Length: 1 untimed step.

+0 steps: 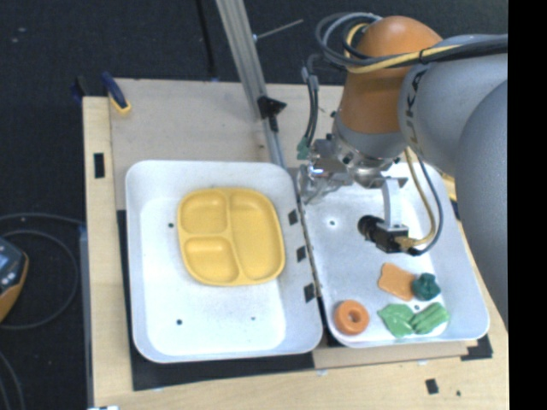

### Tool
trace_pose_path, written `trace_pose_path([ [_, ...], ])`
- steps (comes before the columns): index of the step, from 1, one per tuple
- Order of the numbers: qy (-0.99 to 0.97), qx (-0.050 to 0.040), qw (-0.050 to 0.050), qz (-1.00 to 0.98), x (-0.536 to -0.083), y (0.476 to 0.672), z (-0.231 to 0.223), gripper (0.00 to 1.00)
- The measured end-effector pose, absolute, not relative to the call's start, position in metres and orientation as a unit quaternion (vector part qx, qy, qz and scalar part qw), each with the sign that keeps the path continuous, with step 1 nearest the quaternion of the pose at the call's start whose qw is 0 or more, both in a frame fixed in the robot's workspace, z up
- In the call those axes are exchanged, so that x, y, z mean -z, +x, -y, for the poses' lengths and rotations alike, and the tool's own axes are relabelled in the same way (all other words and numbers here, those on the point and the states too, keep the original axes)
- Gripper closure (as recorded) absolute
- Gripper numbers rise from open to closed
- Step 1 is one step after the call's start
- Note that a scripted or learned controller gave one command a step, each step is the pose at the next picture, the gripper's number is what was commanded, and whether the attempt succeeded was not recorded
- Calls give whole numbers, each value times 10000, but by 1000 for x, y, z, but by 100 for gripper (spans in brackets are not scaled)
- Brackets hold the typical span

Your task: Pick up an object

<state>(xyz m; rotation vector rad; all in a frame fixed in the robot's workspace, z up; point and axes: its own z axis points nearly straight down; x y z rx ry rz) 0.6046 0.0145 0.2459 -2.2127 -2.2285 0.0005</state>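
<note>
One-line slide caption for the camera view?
KUKA arm over the right bin of toy food; yellow divided plate in the left bin.

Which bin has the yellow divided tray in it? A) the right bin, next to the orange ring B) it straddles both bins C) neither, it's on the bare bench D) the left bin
D: the yellow divided tray lies flat inside the left bin, while the orange ring and green pieces sit in the right bin.
</note>
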Motion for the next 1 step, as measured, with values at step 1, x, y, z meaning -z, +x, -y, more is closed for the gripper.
trace_pose_path([
  [1, -7047, 8, -10, 7095, -245, 622, -62, 100],
])
